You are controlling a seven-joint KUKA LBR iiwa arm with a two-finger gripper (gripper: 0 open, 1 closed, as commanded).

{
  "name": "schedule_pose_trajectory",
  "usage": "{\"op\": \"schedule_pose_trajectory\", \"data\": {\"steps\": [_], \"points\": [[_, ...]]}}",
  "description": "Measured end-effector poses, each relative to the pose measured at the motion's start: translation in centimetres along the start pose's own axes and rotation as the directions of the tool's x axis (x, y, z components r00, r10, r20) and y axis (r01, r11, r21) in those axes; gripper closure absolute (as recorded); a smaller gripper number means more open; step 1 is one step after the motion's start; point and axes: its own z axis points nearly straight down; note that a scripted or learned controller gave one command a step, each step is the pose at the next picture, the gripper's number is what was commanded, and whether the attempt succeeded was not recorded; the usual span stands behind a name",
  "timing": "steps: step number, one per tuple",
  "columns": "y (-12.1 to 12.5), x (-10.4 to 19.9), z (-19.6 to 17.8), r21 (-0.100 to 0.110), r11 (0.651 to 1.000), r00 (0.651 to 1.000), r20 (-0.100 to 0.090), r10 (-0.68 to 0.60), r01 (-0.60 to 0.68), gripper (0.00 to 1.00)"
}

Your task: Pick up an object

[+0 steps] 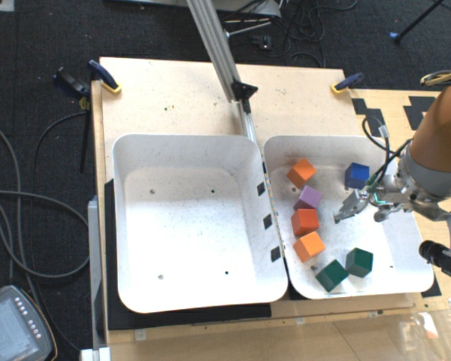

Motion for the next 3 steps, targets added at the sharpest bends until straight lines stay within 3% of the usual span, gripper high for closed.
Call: {"op": "schedule_pose_trajectory", "data": {"steps": [1,3], "points": [[0.1,0.0,-0.2,-0.005,1.000,1.000,0.001,0.001,-0.001,0.00],[0.8,0.4,9.0,-0.007,1.000,1.000,0.000,0.002,-0.002,0.00]]}}
